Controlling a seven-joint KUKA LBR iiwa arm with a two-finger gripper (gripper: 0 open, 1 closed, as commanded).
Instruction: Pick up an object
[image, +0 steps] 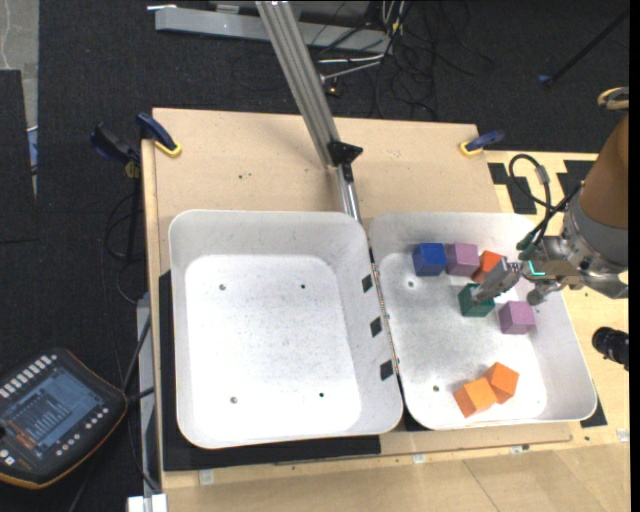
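Gripper down in the right bin

Fingers spread wide on my gripper (512, 287), nothing between them. One finger's right over the green block (474, 302), with the purple block (517, 317) and orange block (488, 264) just beside, all in the right bin (420, 400).

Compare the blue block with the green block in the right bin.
The blue block lies in the open toward the bin's far side; the green block sits nearer, right under the pincer. Blue shows whole; green is partly covered by a finger. Both are small cubes of similar size in the right bin.
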